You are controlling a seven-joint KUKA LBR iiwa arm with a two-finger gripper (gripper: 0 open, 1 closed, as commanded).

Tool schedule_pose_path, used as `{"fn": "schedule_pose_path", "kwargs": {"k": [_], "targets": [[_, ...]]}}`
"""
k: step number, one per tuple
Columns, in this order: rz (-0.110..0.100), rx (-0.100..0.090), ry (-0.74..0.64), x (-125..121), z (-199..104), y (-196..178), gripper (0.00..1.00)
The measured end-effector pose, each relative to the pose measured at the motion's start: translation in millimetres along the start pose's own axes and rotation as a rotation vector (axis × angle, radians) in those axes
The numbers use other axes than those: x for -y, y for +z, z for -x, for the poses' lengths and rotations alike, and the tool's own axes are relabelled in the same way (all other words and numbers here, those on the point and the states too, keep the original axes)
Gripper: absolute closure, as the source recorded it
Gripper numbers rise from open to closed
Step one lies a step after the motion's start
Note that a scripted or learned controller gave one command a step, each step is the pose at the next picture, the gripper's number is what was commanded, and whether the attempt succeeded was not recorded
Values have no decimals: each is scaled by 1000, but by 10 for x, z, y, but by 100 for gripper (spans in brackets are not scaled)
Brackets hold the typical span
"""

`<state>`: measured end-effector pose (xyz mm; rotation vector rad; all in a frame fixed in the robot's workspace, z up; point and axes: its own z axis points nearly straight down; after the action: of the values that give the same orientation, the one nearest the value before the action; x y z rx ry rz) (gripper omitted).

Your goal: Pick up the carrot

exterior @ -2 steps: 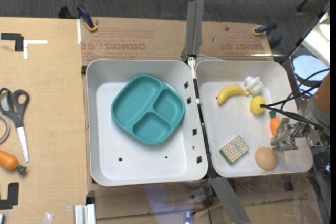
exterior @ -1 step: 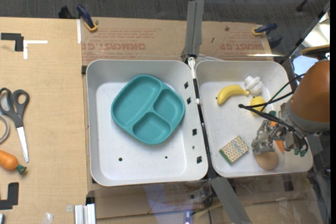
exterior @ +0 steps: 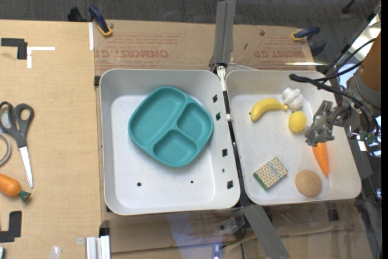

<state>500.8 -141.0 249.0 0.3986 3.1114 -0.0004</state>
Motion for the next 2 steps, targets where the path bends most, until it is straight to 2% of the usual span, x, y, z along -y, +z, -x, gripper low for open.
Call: {"fn": "schedule_pose_path", "kwargs": {"k": [1,2], "targets": [[0,-4,-81,731,-50,1126,100],[0,-4,192,-53,25,1547,100]]}}
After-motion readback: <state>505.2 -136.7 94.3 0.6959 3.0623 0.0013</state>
